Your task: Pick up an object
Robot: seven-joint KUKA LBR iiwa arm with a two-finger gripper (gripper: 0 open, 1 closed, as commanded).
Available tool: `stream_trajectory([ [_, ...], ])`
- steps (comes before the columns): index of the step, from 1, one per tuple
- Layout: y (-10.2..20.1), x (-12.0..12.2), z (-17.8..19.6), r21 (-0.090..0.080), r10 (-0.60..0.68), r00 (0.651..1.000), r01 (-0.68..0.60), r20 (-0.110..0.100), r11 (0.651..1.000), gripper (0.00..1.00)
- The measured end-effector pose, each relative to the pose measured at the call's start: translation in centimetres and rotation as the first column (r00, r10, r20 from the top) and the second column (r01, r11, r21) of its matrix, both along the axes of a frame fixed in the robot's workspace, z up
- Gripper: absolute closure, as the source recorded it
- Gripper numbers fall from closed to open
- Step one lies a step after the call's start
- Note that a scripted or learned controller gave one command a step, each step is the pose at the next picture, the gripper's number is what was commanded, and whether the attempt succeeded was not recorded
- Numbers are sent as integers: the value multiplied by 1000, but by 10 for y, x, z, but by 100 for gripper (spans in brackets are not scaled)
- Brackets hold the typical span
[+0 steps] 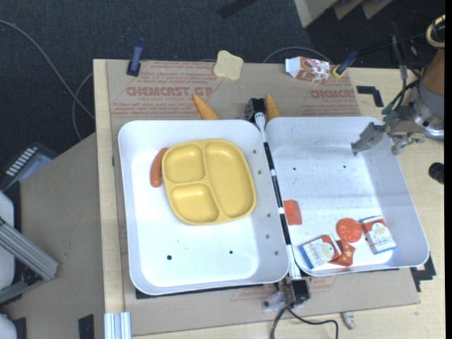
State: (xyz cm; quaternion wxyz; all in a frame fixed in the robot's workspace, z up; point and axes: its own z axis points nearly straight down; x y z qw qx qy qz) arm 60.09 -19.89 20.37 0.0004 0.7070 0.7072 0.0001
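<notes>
Jaws: the gripper [381, 137] hangs spread and empty over the right bin [332, 171], apparently staged for a descent.
Nearest candidates: red disc [348, 229] and small cartons [378, 234], clustered toward the near edge, well apart.
Farther: yellow tray [209, 181], left bin.

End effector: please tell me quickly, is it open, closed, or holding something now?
End effector: above the right bin's far right corner, holding nothing; open or closed cannot be told.

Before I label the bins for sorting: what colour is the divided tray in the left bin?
Yellow: the divided tray, seen in the camera view.
</notes>
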Motion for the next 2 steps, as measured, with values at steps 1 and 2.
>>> stream_trajectory([
  [1,1,-48,16,1,-1,1000,1,-2,1000,0],
  [2,-8,-89,-39,1,-1,1000,1,-4,1000,0],
])
